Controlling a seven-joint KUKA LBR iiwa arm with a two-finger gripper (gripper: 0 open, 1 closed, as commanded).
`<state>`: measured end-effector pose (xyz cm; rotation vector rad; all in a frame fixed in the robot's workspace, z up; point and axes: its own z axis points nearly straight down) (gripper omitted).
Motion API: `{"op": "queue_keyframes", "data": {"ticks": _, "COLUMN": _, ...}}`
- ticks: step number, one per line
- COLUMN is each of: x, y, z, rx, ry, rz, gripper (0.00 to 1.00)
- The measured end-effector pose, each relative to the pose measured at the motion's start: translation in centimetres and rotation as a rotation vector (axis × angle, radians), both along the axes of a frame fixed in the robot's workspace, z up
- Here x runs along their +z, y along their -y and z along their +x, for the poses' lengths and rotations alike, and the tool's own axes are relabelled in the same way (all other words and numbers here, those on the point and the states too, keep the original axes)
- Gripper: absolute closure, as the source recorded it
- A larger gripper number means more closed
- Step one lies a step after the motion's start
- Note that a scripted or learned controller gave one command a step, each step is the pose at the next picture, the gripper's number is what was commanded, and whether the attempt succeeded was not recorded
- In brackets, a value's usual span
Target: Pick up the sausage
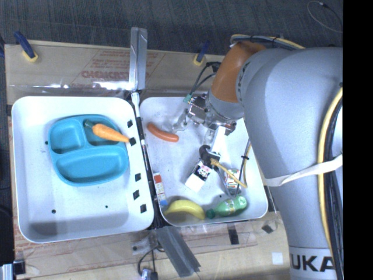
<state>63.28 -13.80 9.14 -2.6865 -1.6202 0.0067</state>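
sausage (162, 133) lay loose in right bin (175, 182), upper-left, near the divider | end effector (195, 114) hovered just right of it, grip state unclear | judged light, soft, smooth-skinned, likely to roll | best pinched across its middle

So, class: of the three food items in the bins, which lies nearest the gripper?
The sausage, in the right bin; the carrot and banana lie farther from the gripper.
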Motion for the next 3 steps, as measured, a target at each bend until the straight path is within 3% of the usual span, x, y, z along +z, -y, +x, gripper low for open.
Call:
{"op": "queue_keyframes", "data": {"ticks": 1, "x": 1.0, "y": -0.1, "z": 0.0, "rx": 0.005, "ry": -0.003, "rz": 0.002, "gripper": 1.0}}
{"op": "queue_keyframes", "data": {"ticks": 2, "x": 1.0, "y": -0.1, "z": 0.0, "rx": 0.005, "ry": -0.003, "rz": 0.002, "gripper": 0.0}}
{"op": "queue_keyframes", "data": {"ticks": 3, "x": 0.1, "y": -4.3, "z": 0.5, "rx": 0.169, "ry": 0.001, "rz": 0.001, "gripper": 0.0}}
